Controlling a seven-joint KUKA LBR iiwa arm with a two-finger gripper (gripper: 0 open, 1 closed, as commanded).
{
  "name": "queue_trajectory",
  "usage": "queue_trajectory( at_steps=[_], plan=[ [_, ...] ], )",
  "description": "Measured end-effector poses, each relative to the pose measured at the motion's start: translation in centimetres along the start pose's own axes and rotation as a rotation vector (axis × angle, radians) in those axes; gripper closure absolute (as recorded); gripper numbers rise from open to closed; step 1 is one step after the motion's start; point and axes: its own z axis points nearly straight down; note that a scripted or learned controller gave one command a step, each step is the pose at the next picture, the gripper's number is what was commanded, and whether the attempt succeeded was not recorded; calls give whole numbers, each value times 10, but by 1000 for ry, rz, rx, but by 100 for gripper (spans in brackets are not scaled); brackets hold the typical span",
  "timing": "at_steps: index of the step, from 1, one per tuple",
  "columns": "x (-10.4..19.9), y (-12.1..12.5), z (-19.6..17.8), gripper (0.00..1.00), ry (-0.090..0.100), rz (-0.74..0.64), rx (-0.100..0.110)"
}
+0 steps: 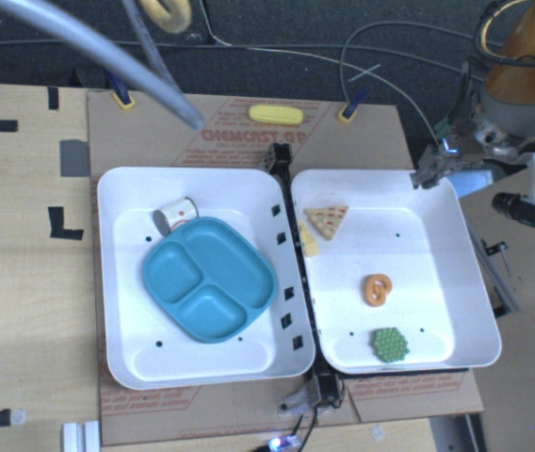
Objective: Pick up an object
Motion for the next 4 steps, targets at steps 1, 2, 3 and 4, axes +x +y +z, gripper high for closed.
queue_trajectory(
  at_steps=[1, 2, 3, 4],
  plan=[
    [0, 1, -21, 100, 1, 1, 4],
    [51, -22, -9, 100, 3, -2, 9],
    [104, -45, -14, 100, 3, -3, 8],
    [154, -62, -21, 100, 4, -4, 8]
  ],
)
